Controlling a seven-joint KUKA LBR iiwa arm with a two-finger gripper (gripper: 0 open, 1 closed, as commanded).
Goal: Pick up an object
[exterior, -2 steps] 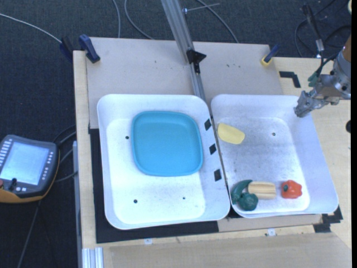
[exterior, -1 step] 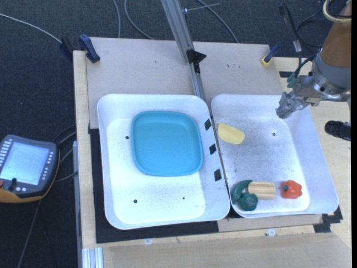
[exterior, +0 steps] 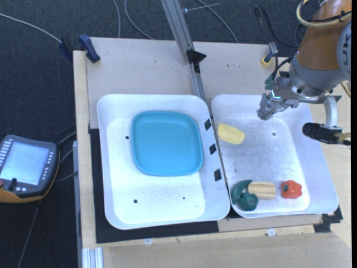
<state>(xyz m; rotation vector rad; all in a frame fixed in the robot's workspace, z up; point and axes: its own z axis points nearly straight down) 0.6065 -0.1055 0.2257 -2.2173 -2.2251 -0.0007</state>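
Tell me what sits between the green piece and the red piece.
A tan cylinder lies between the green piece and red piece, camera view.

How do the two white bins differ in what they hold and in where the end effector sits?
The left bin holds one large flat turquoise plate; the right bin holds several small items: a yellow piece near its upper left, and a green item, a tan block and a red item along its lower edge. The end effector hangs over the right bin's upper part, away from the left bin. Both are shallow, white and speckled.
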